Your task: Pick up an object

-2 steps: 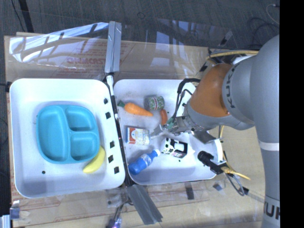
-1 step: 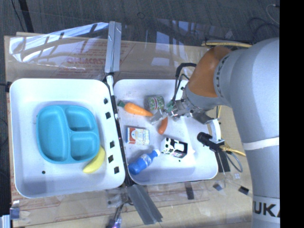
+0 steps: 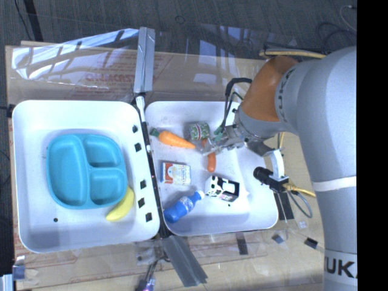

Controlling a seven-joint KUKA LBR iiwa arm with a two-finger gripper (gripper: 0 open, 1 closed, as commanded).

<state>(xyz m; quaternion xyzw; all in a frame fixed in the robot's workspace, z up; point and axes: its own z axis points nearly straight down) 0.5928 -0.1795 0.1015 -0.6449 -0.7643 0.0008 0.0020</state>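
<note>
Dark floor lies behind the bench [image 3: 79, 71], whose brown top carries a clear plastic sheet along its far side. Two shallow white bins sit side by side on it, split by a grey divider bar [image 3: 144, 59].

Left bin [image 3: 30, 223]: a blue sectioned tray [image 3: 86, 169] lies near its middle, and a yellow banana [image 3: 122, 206] rests against the tray's near right corner.

Right bin [image 3: 260, 214]: an orange carrot [image 3: 174, 139] lies at the far left. A small green can [image 3: 197, 130] sits just right of it. A small red-and-white carton [image 3: 175, 173] lies flat near the middle, a blue bottle [image 3: 182, 206] lies on its side at the near edge, and a black-and-white object [image 3: 222, 188] sits right of the bottle. A small orange piece [image 3: 211, 161] lies between the can and the black-and-white object.

Grey arm [image 3: 327, 120] enters from the right. Its gripper [image 3: 218, 139] is down inside the right bin, just right of the can and directly above the small orange piece. Whether it is released or clenched cannot be told, since the tips are blurred.
</note>
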